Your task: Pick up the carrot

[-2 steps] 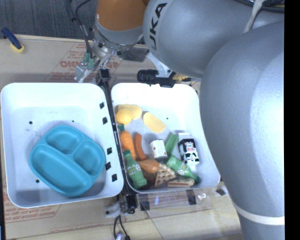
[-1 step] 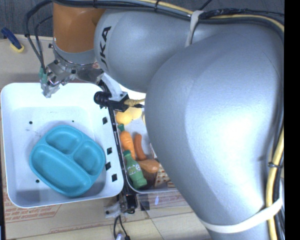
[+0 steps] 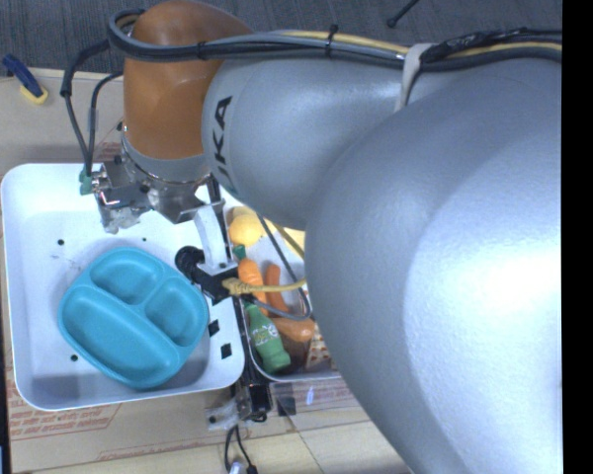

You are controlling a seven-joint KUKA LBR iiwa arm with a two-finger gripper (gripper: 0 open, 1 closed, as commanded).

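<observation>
The carrot (image 3: 251, 271) is a small orange piece with a green top, lying in the right bin (image 3: 277, 371) just past the wall between the two bins. The arm covers most of that bin. My gripper (image 3: 117, 211) hangs under the orange wrist band over the far part of the left bin (image 3: 30, 265). It is well to the left of the carrot and just above the blue plate's far edge. Nothing shows in its grasp.
A blue divided plate (image 3: 133, 314) lies tilted in the left bin. In the right bin, a yellow lemon-like fruit (image 3: 245, 228) lies behind the carrot, with another orange piece (image 3: 275, 276), a green bottle (image 3: 267, 340) and a brown item (image 3: 298, 332) nearby.
</observation>
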